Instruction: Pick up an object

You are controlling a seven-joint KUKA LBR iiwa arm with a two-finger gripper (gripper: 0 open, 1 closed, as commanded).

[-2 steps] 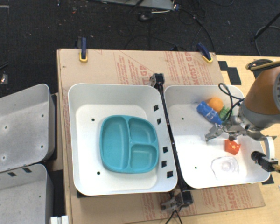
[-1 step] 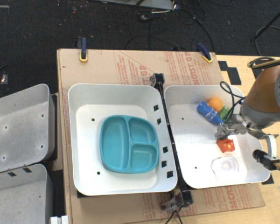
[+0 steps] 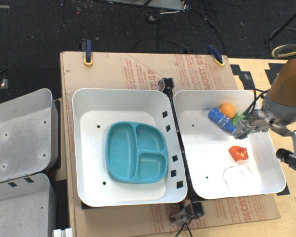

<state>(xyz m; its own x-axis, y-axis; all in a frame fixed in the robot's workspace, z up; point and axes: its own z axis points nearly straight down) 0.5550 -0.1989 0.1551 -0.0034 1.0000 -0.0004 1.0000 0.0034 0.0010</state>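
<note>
The flat brown cardboard-covered worktop (image 3: 138, 68), printed with red lettering, carried two shallow white plastic bins side by side, touching along their inner edges: the left bin (image 3: 89, 107) and the right bin (image 3: 197, 100). Two blue-and-yellow clamps (image 3: 88, 52) (image 3: 216, 55) gripped its far edge.

Scene viewed from one fixed camera set high above the table (image 3: 118, 68), angled down at a slant from the near side, both white bins (image 3: 84, 132) framed whole at middle distance, dark floor (image 3: 34, 28) seen beyond the far edge.
</note>
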